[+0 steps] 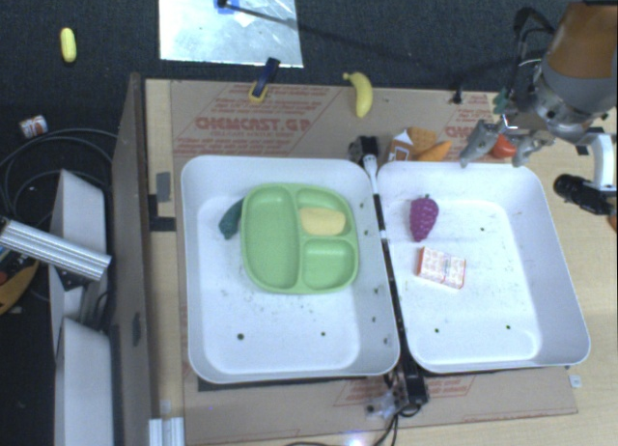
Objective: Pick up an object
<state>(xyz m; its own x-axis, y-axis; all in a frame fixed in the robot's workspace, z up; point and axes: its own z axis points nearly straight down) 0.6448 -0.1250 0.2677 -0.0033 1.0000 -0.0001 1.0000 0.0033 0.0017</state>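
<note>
Note two white bins. Lower right bin (541, 338) holds one red-and-white packet (441, 267) and, above it, one purple berry-like fruit (423, 217). Left bin (280, 348) holds one green divided plate (297, 239) carrying one yellow piece (323, 220); a dark green item (231, 218) is half hidden at its edge. Gripper (496, 143), upper right, fingers spread, grasping nothing; arm cut off by frame. One banana (360, 94) lies beyond.

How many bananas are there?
2. One banana lies on the bench behind the bins, near the middle. The other banana lies far left on the dark floor. More could be hidden under the arm.
</note>
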